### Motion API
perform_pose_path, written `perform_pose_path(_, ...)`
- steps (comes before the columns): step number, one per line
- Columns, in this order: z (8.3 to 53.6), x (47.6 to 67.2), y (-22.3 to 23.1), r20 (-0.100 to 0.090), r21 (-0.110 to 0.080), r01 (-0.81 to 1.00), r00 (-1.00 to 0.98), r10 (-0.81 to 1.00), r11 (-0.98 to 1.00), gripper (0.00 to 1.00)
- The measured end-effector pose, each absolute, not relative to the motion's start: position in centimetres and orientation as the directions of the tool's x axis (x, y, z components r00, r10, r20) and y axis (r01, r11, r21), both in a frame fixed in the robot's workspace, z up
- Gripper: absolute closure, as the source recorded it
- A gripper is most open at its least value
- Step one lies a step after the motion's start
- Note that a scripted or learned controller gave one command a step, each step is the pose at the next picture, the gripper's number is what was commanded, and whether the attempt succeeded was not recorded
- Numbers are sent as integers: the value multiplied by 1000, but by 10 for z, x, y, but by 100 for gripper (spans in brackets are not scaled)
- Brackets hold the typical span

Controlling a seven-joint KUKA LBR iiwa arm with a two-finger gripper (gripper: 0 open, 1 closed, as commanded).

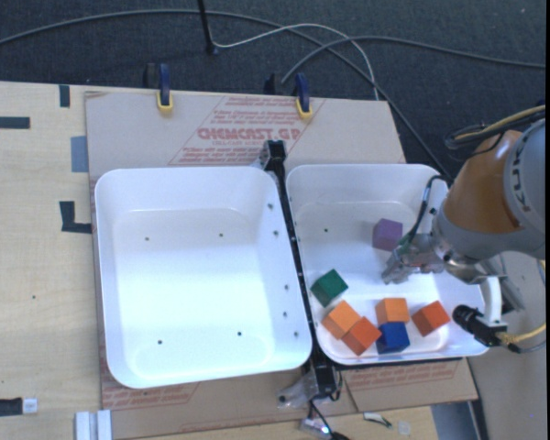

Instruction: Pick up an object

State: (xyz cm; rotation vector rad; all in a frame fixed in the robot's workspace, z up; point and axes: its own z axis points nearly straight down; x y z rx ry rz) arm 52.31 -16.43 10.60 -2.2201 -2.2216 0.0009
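Two bins side by side, six blocks (378,322) in right bin (348,191), left bin (110,246) beside it.

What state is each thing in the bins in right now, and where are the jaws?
gripper: low inside the right bin, just below the purple block
purple block: loose on the bin floor
green block: lying tilted, apart from the rest
orange blocks: four, clustered along the near wall
blue block: wedged among the orange ones
right bin: holds all the blocks
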Motion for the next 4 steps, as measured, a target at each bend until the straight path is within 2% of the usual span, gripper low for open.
perform_pose_path(1,153,515,-165,-1,3,1000,0,1000,0,100)
perform_pose_path(3,261,519,-159,-1,3,1000,0,1000,0,100)
perform_pose_path(4,264,512,-105,1,0,1000,-4,1000,4,100)
